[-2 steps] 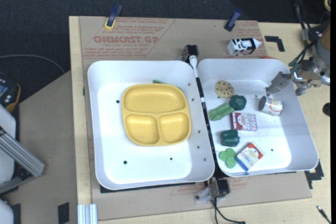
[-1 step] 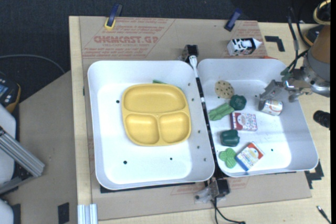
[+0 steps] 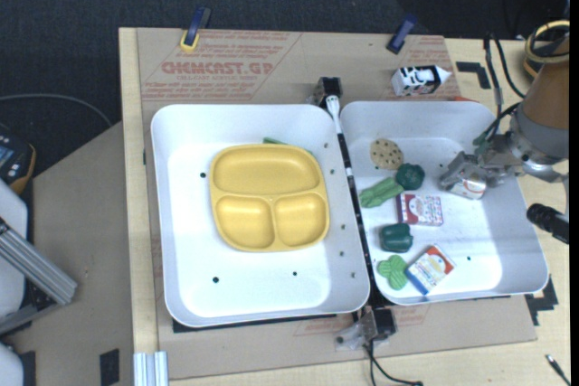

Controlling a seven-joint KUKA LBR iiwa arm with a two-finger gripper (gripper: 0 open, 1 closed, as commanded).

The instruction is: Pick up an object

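The gripper (image 3: 470,174) hangs low by the right bin's (image 3: 507,280) right edge, its jaws seemingly pinching a small red-and-white object (image 3: 472,187), presumably lifting it away from the green toys (image 3: 387,191) clustered along the bin's left edge.

Bench (image 3: 145,194): tan board with red lettering across its far part. On it, side by side and touching, left bin (image 3: 181,280) and right bin (image 3: 520,262) (both white, shallow). A small black-and-white carton (image 3: 421,79) lies just beyond the right bin's far edge.
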